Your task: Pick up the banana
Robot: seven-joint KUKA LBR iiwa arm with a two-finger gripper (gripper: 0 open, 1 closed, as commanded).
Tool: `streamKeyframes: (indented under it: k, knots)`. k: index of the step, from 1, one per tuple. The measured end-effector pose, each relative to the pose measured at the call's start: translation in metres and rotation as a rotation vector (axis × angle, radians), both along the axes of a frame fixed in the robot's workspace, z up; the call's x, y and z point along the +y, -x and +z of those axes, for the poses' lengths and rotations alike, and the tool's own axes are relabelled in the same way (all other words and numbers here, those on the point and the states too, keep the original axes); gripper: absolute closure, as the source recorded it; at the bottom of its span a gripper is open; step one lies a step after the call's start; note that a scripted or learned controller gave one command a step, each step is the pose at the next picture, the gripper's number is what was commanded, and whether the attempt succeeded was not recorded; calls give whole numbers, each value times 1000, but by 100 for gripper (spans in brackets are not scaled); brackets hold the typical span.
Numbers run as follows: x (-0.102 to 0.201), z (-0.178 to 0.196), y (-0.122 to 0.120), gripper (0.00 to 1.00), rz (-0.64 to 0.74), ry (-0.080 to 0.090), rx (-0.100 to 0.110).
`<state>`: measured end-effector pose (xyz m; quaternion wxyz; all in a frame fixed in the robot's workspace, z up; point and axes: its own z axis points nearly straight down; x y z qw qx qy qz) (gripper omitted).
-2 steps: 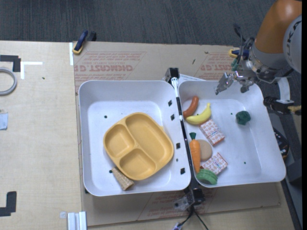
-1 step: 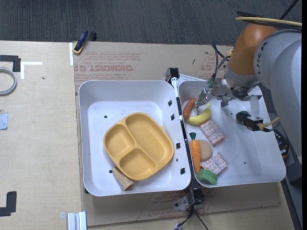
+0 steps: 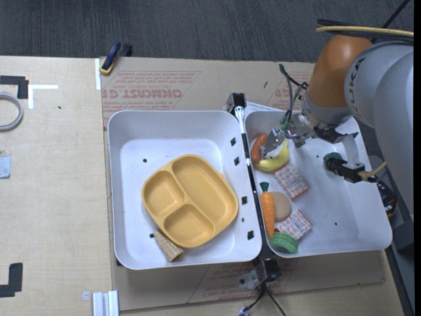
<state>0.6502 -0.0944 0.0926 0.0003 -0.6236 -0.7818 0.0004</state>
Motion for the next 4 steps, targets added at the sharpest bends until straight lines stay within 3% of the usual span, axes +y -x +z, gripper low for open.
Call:
streamKeyframes:
  k: [1, 2, 3, 4]
  knots:
    - [-1, 10, 0, 100, -3, 1, -2]
    - [-5, 0, 25, 100, 60, 0, -2]
    - [-5, 0, 25, 0, 60, 0, -1]
    - [-6, 10, 25, 100, 58, 1, -4]
